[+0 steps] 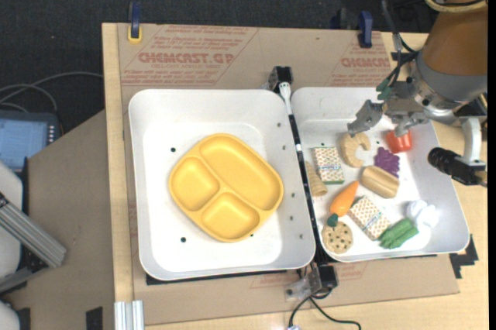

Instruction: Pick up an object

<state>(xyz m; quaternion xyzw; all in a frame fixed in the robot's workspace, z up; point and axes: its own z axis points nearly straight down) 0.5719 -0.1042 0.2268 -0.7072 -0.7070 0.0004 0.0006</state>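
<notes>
Camera view: the arm reaches in from the right, and the gripper hangs over the far part of the right bin. Its two fingers look spread apart, one toward the bin's middle and one nearer a red piece. Nothing sits between them, so it is open and empty, though how far it is above the bin floor is hard to tell.

All pickable things are crowded in the right bin. A tan bagel-like piece lies just below the gripper, with the red piece beside it toward the right wall. Purple grapes and a bread roll sit mid-bin. A patterned packet lies near the left wall. A carrot, a second packet, a cookie and a green piece fill the near part.

The left bin holds a yellow divided plate at its middle.

Judgement: the step is the approach before a grasp, and no target is committed yet. The bagel-like piece or the red piece are nearest. To do it well, the arm should centre the fingers over one item and align the opening across its narrow side. It should descend straight and close only once both fingers flank the item. The clutter is tight, so a finger may land on a neighbour and nudge the target away.
</notes>
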